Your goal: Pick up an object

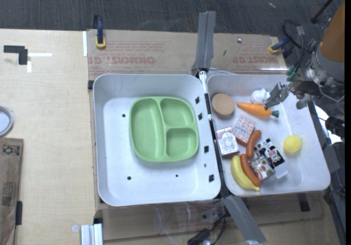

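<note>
The right bin holds several small items. An orange toy carrot lies near its back, with a white crumpled piece just behind it. My gripper hovers low at the carrot's green right end, close to the white piece. A brown round disc, a yellow ball, a banana, two red sausages and several small printed boxes lie around them. I see nothing held in the gripper.
The left bin carries a green divided plate. A grey divider post stands between the bins at the back. A blue-and-yellow clamp sits at the back left. A brown bag lies far left.
</note>
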